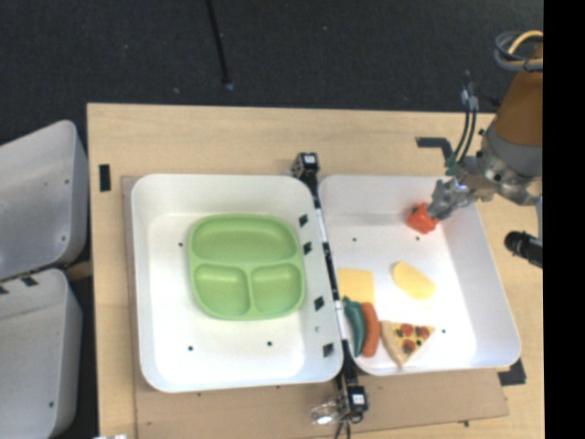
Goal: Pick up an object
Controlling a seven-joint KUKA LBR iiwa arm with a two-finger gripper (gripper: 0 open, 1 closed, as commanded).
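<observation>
Upper right of the right bin: hand sits directly over a small red-orange toy, which lies just down-left of it. Touching or gripped? Can't tell; opening not visible either.

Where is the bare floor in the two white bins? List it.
Left white bin: bare margin all round the green three-compartment plastic tray. Right white bin: bare back-left floor, between the small red-orange block and the yellow cheese square. Its front-left corner is crowded: carrot, pizza slice, yellow oval.
</observation>
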